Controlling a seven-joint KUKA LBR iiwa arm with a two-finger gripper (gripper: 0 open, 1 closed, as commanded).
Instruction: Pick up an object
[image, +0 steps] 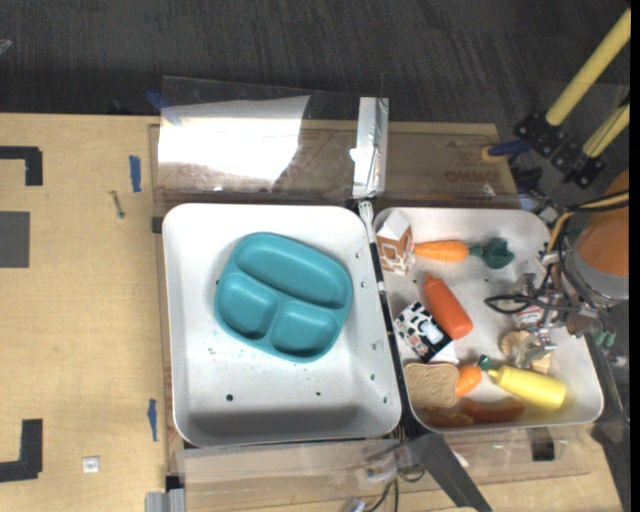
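The right bin (500, 222) holds several toy foods. A carrot (442, 251) with a green top lies at the back, beside a small brown-and-white carton (396, 247). An orange bottle (448, 307) lies in the middle, with a black-and-white cow-print carton (421, 331) to its left. Along the front lie a bread slice (430, 384), a small orange piece (468, 379), a yellow bottle (526, 386) and a brown sausage (490, 411). My gripper (531, 325) hangs low over the bin's right side, just above the yellow bottle, with dark cables around it.
The left bin (190, 380) bears a teal divided plate (283, 295). A clear plastic sheet (235, 145) lies behind the bins. The arm's orange band (610, 250) sits at the right edge. Yellow bars (590, 70) cross the top right corner.
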